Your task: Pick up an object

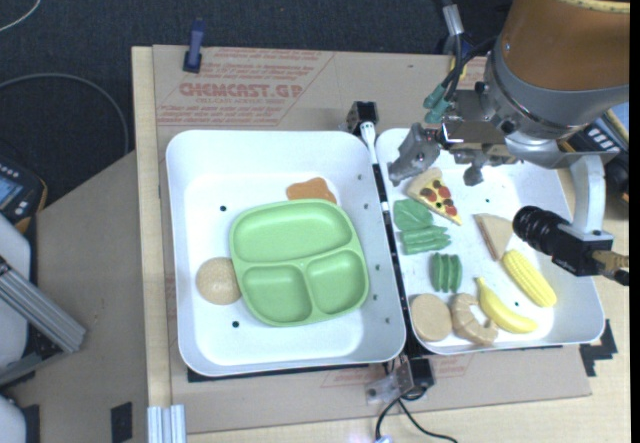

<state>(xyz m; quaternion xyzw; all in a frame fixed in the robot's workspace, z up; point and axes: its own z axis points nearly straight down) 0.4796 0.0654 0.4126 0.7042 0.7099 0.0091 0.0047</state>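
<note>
My gripper (438,167) hangs over the far end of the right bin (570,331), its fingers apart and nothing between them. Just below it lies a pizza slice (437,196). Nearer the front of that bin are green pea pods (417,226), a second green piece (445,271), a bread wedge (492,233), a corn cob (528,277), a banana (503,309), a round cookie (430,316) and a brown pastry (473,320).
The left bin (190,191) holds a green divided plate (298,261), an orange piece (312,190) behind it and a tan cookie (215,281) to its left. A black camera mount (555,231) overhangs the right bin's right side.
</note>
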